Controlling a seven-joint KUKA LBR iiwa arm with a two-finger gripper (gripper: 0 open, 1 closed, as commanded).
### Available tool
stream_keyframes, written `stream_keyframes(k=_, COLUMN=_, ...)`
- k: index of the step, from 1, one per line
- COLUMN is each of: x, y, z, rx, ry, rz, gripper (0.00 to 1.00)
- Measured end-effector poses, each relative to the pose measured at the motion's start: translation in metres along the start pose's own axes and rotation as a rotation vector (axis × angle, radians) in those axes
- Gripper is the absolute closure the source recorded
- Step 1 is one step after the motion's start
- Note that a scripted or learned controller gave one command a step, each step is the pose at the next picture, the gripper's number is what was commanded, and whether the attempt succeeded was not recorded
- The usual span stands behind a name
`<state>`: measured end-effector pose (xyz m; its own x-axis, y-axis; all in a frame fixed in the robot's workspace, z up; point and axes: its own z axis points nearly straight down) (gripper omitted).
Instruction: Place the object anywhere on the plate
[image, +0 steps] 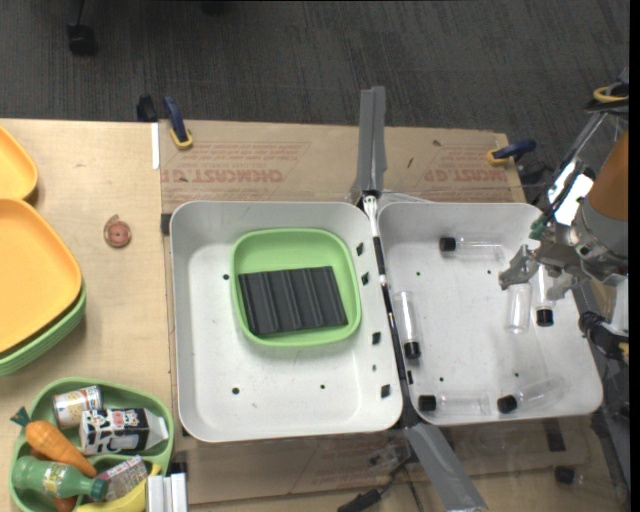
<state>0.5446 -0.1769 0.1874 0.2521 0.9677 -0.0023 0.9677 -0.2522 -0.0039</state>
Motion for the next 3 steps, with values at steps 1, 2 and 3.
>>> stream_keyframes(k=1, x=0.000, y=0.000, z=0.000, rx=-0.001, ry=0.000, rz=0.000, gripper=0.00)
stream_keyframes(k=2, x=0.062, y=-0.026, z=-0.014, rx=0.000, ry=0.001, rz=0.010, gripper=0.00)
stream_keyframes(k=3, x=0.131, y=-0.041, z=-0.003, rx=0.000, ry=0.001, rz=0.318, gripper=0.00)
